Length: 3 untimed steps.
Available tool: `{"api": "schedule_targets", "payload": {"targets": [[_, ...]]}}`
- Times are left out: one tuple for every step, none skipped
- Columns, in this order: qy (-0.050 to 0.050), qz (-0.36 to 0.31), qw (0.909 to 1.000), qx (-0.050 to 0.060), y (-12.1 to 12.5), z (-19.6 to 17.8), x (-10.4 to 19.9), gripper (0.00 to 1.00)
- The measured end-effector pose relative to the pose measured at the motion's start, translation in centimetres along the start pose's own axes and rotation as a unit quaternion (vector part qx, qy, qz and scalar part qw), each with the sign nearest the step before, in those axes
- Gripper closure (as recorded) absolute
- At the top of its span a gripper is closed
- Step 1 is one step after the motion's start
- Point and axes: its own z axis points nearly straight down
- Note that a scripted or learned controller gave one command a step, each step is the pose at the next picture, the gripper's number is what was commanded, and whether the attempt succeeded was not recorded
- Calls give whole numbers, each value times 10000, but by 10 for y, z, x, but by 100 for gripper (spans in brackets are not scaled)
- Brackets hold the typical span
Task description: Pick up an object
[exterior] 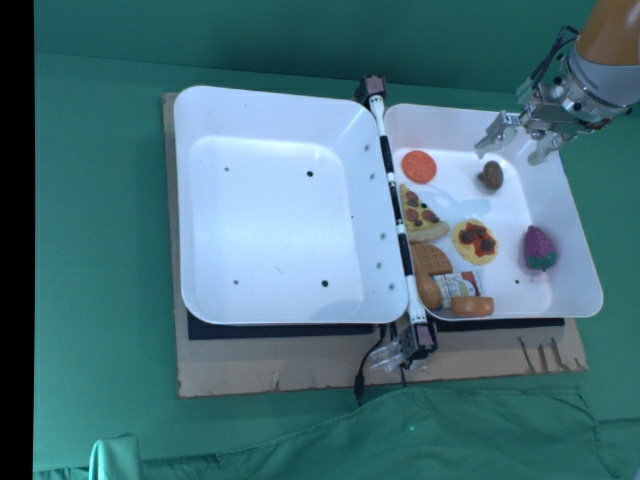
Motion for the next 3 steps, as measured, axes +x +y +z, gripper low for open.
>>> {"api": "schedule_targets", "payload": {"targets": [[0,0,10000,0,0,0,0,0],[7,-2,10000,32,2,60,3,0],[3,-2,10000,22,4,100,0,0]]}}
